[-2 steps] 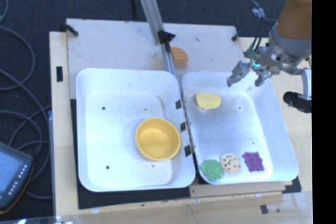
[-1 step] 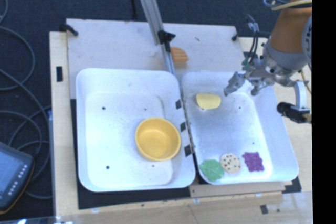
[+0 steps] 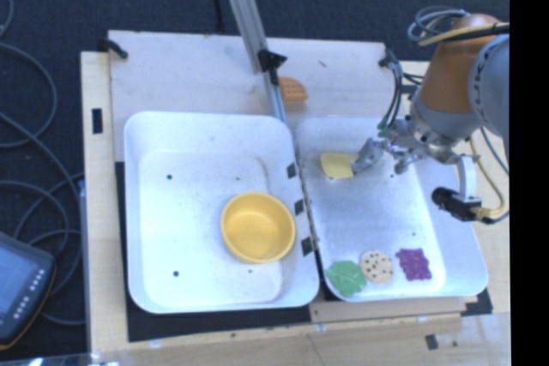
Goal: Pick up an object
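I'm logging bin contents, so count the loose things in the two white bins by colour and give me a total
Yellow: 2, the bowl in the left bin and the flat yellow piece by the gripper
Green: 1, green piece
Tan, speckled: 1, cookie
Purple: 1, purple piece
Total: 5

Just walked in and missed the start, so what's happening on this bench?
The grey arm's gripper is down in the right white bin, right beside a pale yellow flat piece at the bin's far end. A green piece, a speckled cookie and a purple piece lie along its near edge. A yellow bowl sits in the left white bin.
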Robot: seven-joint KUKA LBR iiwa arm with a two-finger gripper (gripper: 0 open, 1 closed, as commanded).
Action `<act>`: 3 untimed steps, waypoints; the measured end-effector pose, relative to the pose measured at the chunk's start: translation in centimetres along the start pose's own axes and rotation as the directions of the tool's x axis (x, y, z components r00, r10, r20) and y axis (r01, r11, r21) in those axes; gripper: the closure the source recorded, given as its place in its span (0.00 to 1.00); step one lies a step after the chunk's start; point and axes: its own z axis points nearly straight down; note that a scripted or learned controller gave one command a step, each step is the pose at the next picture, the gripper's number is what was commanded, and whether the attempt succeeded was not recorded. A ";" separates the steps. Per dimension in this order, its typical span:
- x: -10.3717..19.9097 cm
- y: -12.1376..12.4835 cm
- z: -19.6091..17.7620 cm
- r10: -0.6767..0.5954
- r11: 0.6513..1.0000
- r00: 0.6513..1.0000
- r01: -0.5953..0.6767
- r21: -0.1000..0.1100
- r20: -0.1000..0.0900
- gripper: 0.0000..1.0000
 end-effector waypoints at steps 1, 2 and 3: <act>-0.1 -0.1 5.3 0.001 1.000 1.000 -0.001 -0.002 0.000 0.00; -0.2 0.1 3.8 0.006 1.000 1.000 -0.006 -0.010 0.001 1.00; -1.0 -0.4 -2.1 0.000 1.000 1.000 0.000 -0.013 0.001 1.00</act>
